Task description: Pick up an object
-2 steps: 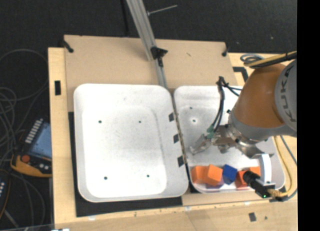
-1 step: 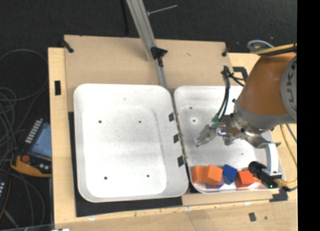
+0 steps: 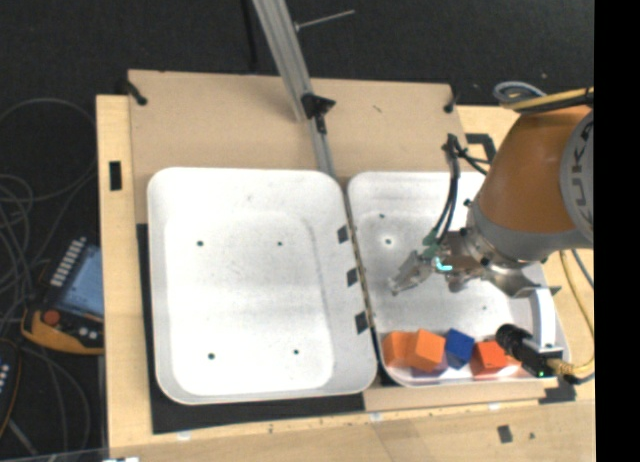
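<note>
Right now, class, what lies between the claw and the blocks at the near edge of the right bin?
In the camera view, only bare white bin floor separates the claw from the blocks.

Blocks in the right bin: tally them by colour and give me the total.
Orange blocks: 2, one at the near-left, one further right
Blue block: 1
Total: 3, all along the near edge of the right bin.
</note>
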Available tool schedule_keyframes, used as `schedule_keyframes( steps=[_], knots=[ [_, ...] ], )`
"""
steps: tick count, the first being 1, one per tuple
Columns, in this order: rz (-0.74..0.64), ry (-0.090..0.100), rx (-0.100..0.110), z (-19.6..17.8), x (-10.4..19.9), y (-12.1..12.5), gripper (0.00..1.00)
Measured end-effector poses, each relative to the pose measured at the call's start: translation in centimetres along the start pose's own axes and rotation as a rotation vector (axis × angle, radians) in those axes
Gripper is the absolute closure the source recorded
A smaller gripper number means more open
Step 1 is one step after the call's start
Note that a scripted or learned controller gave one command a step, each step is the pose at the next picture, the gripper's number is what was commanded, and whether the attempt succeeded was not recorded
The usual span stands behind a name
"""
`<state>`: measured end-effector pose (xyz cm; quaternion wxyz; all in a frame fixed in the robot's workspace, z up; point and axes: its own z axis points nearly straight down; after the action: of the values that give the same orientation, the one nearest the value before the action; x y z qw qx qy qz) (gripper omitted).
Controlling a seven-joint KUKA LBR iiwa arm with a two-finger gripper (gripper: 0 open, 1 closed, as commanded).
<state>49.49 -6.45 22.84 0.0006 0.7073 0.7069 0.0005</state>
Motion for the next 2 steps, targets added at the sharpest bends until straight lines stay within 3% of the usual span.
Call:
schedule_keyframes(
  steps=[1, 2],
  knots=[
    [0.000, 0.000, 0.005, 3.4, 1.2, 0.0, 0.00],
    [0.004, -0.003, 0.003, 10.3, -4.4, 4.5, 0.00]
  ],
)
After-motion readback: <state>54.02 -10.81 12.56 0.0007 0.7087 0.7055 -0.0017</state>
